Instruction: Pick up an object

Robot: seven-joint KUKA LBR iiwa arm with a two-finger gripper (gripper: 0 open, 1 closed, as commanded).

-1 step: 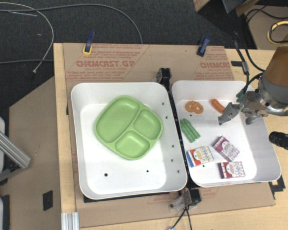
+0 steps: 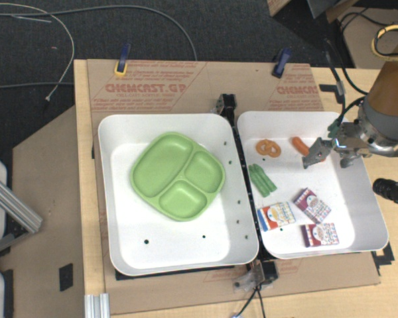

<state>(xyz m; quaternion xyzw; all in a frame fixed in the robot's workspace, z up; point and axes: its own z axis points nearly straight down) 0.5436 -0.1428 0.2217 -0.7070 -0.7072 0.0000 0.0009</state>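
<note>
Small items — snacks, perhaps — right bin

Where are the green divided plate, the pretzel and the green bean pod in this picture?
Green divided plate point(image 2: 178, 175), camera view, on the ridge where its three compartments meet.
Pretzel point(image 2: 268, 148), camera view, on its middle.
Green bean pod point(image 2: 262, 179), camera view, on the middle of its length.

A brown cardboard-covered bench carries two shallow white bins side by side, the left bin and the right bin touching along their inner edges. Two blue clamps grip the bench's far edge.
</note>
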